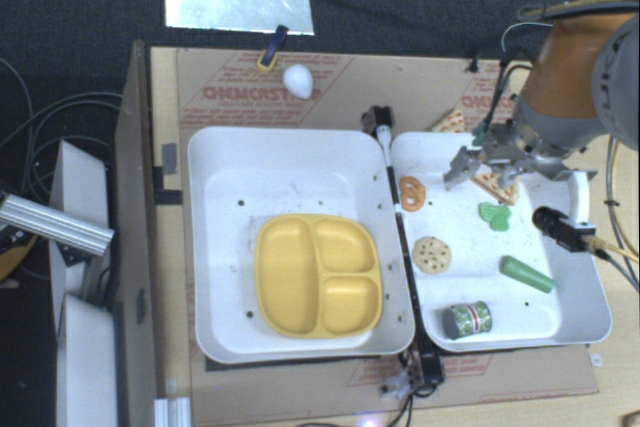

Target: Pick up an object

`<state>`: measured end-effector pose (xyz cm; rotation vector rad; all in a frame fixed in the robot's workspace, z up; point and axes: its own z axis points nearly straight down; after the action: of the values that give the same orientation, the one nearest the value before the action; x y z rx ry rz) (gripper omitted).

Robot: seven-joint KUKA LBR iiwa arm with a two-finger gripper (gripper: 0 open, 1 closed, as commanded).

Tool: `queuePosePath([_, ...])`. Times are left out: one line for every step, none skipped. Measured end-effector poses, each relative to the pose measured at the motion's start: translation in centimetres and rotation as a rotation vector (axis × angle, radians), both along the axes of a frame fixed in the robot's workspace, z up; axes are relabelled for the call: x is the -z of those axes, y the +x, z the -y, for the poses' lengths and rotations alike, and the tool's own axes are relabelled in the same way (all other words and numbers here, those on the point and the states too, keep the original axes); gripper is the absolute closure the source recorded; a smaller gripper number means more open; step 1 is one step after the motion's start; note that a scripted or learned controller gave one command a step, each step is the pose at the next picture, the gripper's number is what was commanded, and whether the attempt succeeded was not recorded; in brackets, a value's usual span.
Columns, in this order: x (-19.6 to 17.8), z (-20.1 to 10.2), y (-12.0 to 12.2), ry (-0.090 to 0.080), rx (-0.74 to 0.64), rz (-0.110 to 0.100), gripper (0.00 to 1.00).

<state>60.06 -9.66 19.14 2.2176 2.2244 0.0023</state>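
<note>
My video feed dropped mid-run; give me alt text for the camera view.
The end effector hangs over the far end of the right bin, which holds a pretzel, cookie, small can and green pieces. The left bin holds a yellow divided plate.

Glossy yellow plastic tray [318,275] in smooth white bin [215,215].

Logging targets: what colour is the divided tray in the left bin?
Yellow; the divided tray shows plainly in the camera view.
</note>
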Motion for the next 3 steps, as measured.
queuePosePath([10.9,-0.9,-1.3,0.001,0.002,-0.006,0.0])
queuePosePath([10.8,-0.6,-5.6,0.001,0.003,-0.006,0.0])
queuePosePath([10.5,0.0,6.8,-0.003,-0.007,-0.001,0.0])
